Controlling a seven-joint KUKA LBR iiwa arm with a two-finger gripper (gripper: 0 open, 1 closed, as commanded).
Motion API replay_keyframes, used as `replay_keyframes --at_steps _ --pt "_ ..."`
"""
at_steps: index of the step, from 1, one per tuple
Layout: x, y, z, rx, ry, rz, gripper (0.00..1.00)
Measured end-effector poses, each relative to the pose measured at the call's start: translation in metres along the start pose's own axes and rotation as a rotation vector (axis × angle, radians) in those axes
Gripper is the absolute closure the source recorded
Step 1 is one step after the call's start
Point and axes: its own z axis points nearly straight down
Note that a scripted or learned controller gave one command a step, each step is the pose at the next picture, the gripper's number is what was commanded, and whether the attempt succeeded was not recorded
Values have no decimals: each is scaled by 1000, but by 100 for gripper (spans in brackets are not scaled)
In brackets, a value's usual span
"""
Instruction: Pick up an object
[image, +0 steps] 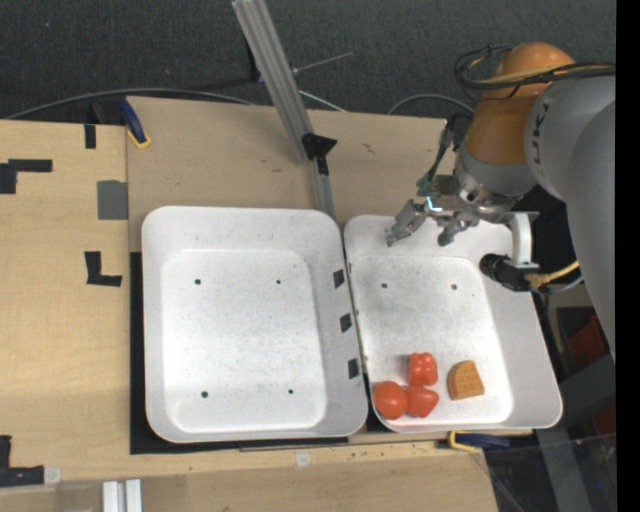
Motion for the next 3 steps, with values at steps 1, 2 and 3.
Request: replay_keyframes --at_steps 1,2,3 --pt "0 1 -3 -5 0 -1 0" --pt "-5 -8 49 0 -2 0 0" --pt "-5 -9 103 0 -2 0 0"
